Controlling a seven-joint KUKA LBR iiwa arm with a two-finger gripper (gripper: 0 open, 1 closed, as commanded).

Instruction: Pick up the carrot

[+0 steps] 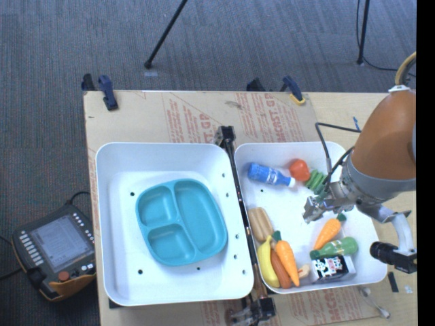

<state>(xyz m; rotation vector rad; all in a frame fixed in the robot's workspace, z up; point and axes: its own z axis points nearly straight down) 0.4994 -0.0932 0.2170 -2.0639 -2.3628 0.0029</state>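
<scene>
Overhead, the grey-and-orange arm (380, 151) bends down over the right white bin (307, 285).
Its pincer (319, 208) hangs just beside a small orange carrot (327, 232); whether open, I cannot tell.

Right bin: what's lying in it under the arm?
In the right bin, a small carrot lies just below the hand, beside a green bottle. A second carrot lies left. The arm covers the bin's right edge.

Blue divided plate (181, 221) in left bin (109, 182), blue bottle (268, 175), banana (266, 263), tomato (299, 169)
</scene>
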